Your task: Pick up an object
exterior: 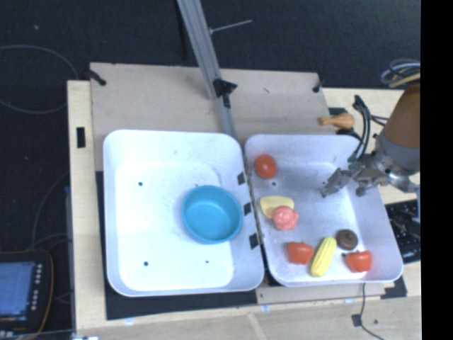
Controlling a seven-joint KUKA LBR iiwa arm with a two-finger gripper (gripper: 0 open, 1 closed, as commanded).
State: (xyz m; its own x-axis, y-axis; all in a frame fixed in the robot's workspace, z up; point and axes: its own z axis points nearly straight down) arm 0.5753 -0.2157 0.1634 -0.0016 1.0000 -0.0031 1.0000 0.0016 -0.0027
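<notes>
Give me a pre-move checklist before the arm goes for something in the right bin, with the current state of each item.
1. Targets present in the right bin: ok. A yellow corn, brown round piece, pink piece and orange ball all lie there.
2. Gripper positioned over the right bin: ok, at its upper right part.
3. Gripper free of any object: ok, nothing shows between its fingers.
4. Finger opening: cannot tell.
5. Target spacing: not ok for the corn, which touches the red piece beside it; the orange ball sits apart.
6. Blue bowl out of the way: ok, it sits in the left bin.
</notes>
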